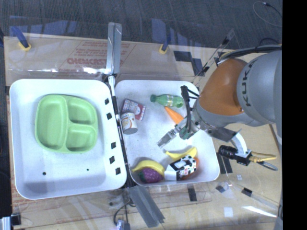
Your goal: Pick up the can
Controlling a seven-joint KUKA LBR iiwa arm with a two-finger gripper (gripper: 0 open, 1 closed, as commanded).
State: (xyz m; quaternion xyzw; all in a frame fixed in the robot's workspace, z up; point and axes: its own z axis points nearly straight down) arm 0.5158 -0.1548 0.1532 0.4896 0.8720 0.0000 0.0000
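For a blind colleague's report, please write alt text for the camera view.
A grey and orange robot arm reaches from the right into the right white bin, its claw hovering over bare floor, apart from the can lying near the bin's left wall. A green bottle, carrot and banana lie nearby; the left bin holds a green divided plate.

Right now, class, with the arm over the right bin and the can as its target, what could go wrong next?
1. The can lies against a red-and-white packet, so the fingers might catch that instead.
2. It sits close to the bin's left wall, leaving little room for a finger on that side.
3. The gripper hovers apart from the can; crossing low could knock the banana.
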